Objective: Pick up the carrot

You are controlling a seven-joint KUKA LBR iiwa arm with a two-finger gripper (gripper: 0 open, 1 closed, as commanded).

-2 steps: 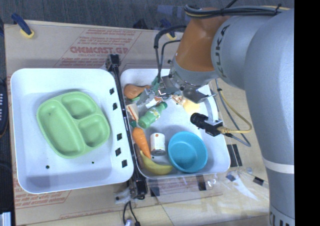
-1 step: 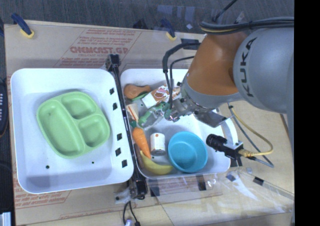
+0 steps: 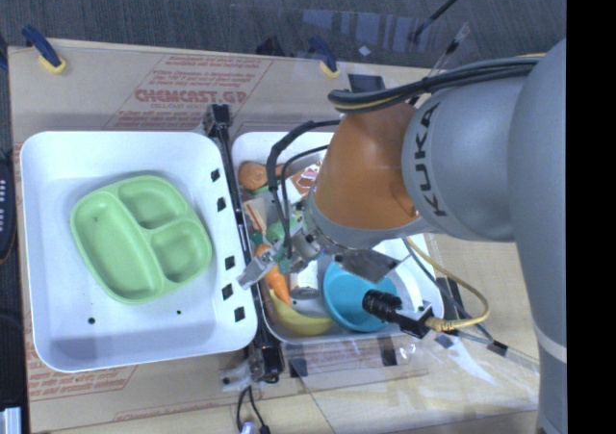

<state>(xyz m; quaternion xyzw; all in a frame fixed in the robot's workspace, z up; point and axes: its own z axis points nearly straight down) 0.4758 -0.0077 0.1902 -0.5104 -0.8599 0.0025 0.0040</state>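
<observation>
**Gripper lowered into the right bin beside the carrot**

Camera view. We see the arm (image 3: 462,153), grey with an orange band, reaching from the right and covering much of the right bin (image 3: 252,148). The gripper (image 3: 274,264) sits low near that bin's left wall. The carrot (image 3: 276,284), a small orange piece, lies just below the fingertips, touching or nearly touching them; we cannot tell whether the fingers stand open or closed, nor whether the carrot lies between them. A banana (image 3: 296,319) curves along the bin's near edge just below the carrot, and a blue bowl (image 3: 348,302) rests to its right. In the left bin (image 3: 38,230) we note a green divided plate (image 3: 141,238).
</observation>
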